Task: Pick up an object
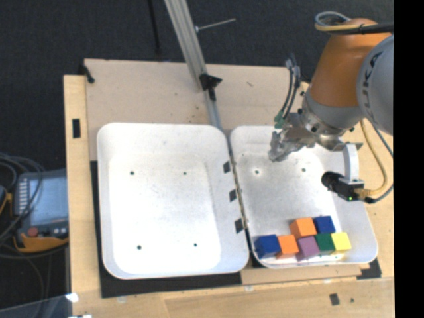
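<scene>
Camera view: the pincer (281, 146) is being positioned over the far part of the right bin (265, 191); its opening cannot be told. The blocks (305, 238) are being kept clustered, touching, at the near edge, well apart from it. A descent here is judged likely to close on nothing; tight packing may block finger entry.

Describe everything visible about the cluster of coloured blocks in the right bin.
The cluster of coloured blocks sits packed at the near edge of the right bin: seven small cubes, matte, possibly foam or wood. The front row reads blue, orange, purple, green, yellow; a second orange and a second blue lie behind. They lie flat and touch one another. The tool hangs over the bin's far end, well apart from them.
</scene>
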Robot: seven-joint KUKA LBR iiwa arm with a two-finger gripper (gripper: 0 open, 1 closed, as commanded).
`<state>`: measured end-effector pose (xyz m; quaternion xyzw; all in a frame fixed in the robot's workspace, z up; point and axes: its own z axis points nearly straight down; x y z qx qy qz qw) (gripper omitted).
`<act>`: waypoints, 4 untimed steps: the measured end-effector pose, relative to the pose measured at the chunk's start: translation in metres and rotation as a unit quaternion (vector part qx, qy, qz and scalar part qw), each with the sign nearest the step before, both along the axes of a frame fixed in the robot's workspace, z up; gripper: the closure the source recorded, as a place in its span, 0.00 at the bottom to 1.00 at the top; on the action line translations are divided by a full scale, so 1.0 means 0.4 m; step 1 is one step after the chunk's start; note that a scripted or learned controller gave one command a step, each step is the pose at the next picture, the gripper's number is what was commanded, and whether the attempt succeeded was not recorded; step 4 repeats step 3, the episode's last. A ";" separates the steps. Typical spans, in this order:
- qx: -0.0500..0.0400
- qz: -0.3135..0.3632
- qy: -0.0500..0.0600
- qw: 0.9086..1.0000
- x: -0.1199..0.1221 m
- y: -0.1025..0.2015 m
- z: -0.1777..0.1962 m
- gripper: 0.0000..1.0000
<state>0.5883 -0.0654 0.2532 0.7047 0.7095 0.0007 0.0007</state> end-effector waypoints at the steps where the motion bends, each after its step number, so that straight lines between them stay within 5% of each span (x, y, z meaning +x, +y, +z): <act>1: 0.001 0.001 0.000 1.000 0.032 0.117 0.017 1.00; 3: 0.001 0.001 0.000 1.000 0.115 0.387 -0.007 1.00; 4: 0.001 0.001 0.000 1.000 0.115 0.387 -0.007 1.00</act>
